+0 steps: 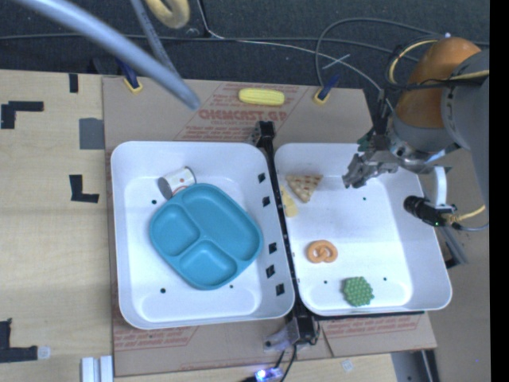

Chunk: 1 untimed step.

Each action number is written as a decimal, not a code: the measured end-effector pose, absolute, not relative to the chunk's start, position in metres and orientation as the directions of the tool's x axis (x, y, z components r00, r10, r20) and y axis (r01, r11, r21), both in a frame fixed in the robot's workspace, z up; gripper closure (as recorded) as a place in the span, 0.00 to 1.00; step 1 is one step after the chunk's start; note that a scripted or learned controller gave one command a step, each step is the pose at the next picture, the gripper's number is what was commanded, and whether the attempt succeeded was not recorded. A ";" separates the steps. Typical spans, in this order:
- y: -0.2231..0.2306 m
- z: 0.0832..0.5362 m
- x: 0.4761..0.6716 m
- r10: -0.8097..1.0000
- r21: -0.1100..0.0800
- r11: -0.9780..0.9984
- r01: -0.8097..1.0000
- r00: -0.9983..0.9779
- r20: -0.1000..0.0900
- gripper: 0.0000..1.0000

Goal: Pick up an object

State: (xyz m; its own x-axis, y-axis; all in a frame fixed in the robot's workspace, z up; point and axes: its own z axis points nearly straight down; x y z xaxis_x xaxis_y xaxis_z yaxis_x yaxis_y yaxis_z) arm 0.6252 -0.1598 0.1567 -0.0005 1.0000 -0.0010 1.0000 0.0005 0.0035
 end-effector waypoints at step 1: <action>-0.163 0.219 0.622 1.000 0.006 0.001 1.000 -0.001 -0.002 1.00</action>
